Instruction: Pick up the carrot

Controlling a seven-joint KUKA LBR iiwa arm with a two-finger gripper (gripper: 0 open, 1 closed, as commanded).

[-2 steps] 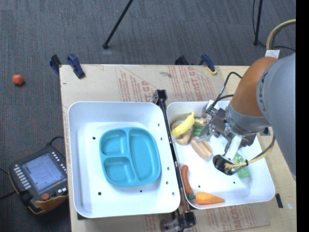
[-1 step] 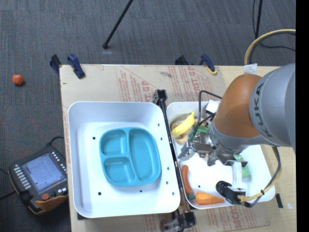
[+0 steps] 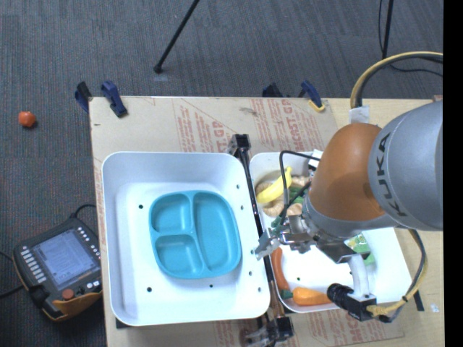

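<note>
Carrot (image 3: 312,296) lies orange along the front edge of the right bin (image 3: 394,266), just below the pincer (image 3: 283,238). Whether the pincer is open or closed cannot be told from above, since the wrist hides much of it; nothing shows between its tips. It hangs low over the bin's left side, near the divider between bins. Behind it sits a banana (image 3: 273,189) among other small items. The left bin (image 3: 123,194) holds a blue divided tray (image 3: 194,233). Both bins rest on the counter (image 3: 181,121).
</note>
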